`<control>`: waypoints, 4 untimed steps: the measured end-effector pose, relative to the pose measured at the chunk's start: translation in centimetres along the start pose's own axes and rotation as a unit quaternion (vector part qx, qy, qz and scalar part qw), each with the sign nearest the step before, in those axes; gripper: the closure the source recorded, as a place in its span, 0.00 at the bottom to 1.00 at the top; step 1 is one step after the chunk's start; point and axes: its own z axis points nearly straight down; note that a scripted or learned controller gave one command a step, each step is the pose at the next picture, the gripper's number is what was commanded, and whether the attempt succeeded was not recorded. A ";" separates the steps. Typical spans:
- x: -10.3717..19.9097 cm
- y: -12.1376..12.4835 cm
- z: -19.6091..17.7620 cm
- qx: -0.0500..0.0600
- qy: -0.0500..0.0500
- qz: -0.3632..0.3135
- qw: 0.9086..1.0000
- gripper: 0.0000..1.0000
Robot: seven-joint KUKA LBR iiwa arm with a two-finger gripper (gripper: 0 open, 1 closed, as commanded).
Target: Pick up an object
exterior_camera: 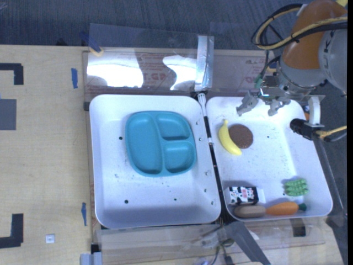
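Gripper (257, 107) above right bin's (311, 164) far edge, fingers spread wide, holding nothing. Below fingers: banana (229, 138) touching brown cookie (241, 136). Farther off, carrot (282, 208), greens (295, 187), carton (243, 194).

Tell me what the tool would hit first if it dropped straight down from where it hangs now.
Probably the bare floor of the right white bin, just behind the round brown cookie-like disc and yellow banana. The tool appears open and empty; depth is uncertain.

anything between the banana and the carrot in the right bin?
Mostly bare white bin floor between the banana and the carrot, per the camera view; the brown disc sits beside the banana.
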 end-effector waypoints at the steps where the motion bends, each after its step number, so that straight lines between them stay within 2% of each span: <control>1: 0.9 -1.5 10.2 -0.004 -0.001 -0.057 0.998 0.00; 2: 0.9 -1.6 10.3 -0.003 -0.001 -0.056 0.998 0.00; 3: 0.9 -1.4 9.1 -0.005 -0.001 -0.056 0.998 1.00; 4: 0.3 2.0 10.4 0.006 0.000 0.006 1.000 1.00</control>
